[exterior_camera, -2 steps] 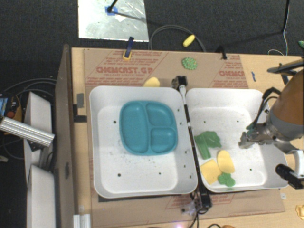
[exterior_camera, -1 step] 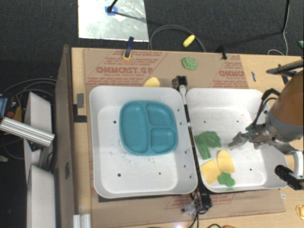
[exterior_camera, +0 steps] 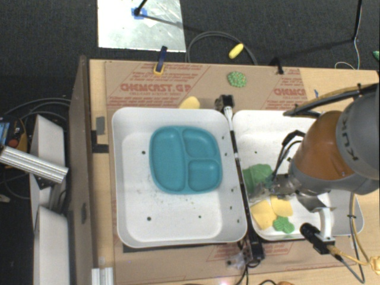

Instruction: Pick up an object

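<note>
Grey KUKA arm (exterior_camera: pixel 362 135), entering from the right edge, bent downward and leftward. Orange band (exterior_camera: pixel 317 147) sits just above the wrist. Two-finger gripper (exterior_camera: pixel 274 186) at the arm's lower left end, low and pointed left; finger state unclear, hidden by the wrist housing.

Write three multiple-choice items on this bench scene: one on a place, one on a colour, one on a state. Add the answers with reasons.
1. Where does the divided plate lie?
A. left bin
B. right bin
C. on the cardboard

2. What colour is that plate?
A. red
B. teal blue
C. black

3. How does the plate lie?
A. flat, compartments facing up
B. upside down
C. on its edge

Answers:
1. A: it sits inside the left bin, while the arm reaches over the right bin, where green and yellow objects lie.
2. B: its whole surface is teal blue.
3. A: its three compartments show from above.
</note>
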Robot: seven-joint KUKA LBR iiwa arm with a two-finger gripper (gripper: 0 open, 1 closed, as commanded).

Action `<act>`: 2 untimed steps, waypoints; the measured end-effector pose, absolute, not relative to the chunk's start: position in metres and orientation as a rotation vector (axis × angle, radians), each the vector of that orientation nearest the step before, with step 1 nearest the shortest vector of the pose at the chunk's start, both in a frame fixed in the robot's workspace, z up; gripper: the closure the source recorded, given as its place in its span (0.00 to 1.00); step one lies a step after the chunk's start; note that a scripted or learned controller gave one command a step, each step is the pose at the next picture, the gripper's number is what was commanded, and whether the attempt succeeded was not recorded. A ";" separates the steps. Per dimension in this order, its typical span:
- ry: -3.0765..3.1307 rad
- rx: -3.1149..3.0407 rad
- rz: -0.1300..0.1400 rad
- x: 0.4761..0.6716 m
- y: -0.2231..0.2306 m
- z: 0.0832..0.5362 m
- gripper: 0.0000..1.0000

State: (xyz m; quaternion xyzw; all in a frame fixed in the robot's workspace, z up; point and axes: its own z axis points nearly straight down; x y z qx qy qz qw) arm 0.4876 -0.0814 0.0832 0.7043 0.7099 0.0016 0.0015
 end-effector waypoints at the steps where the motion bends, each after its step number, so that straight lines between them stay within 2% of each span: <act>1: 2.210 2.212 0.008 0.526 -0.144 0.195 0.00; 2: 2.229 2.224 -0.003 0.484 -0.099 0.111 0.00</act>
